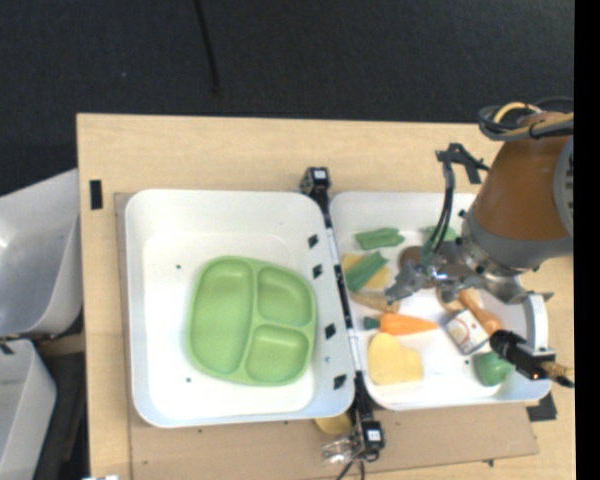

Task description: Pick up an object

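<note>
The gripper point(420, 273) hangs low over the right bin point(400, 210); whether its jaws stand apart or together I cannot tell. Just below it lies an orange carrot point(408, 323), with a yellow block point(394, 360) beyond, near the bin's front edge. Left of the carrot, past the divider, the left bin point(160, 268) holds a green sectioned plate point(250, 320) with bare white floor around it.

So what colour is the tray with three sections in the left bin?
Light green. The tray shows plainly in the camera view, lying in the left bin.
</note>
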### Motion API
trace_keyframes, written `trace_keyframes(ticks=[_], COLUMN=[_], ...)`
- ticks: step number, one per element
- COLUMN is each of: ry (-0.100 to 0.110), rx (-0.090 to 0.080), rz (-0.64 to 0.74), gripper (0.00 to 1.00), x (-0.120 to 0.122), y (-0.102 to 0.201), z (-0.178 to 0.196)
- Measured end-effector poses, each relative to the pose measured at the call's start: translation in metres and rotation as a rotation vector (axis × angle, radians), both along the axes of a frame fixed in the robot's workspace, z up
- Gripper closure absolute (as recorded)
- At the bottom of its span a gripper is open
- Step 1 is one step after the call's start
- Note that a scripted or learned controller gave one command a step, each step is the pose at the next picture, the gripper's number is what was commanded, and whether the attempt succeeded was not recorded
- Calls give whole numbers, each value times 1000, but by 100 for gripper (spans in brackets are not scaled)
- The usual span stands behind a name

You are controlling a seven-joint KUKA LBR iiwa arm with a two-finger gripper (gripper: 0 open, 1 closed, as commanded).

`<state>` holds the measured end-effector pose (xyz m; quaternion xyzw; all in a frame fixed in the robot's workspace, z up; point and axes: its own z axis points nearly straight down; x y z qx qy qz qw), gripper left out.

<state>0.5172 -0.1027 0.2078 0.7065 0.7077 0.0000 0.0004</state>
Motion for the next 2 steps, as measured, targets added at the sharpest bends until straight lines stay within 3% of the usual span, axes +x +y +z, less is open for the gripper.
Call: trace_keyframes(ticks=[1, 2], ry=[-19, -14], rx=[-3, -7], rz=[3, -6], gripper=[0, 0], x=[-26, -27], y=[12, -49], z=[209, 312])
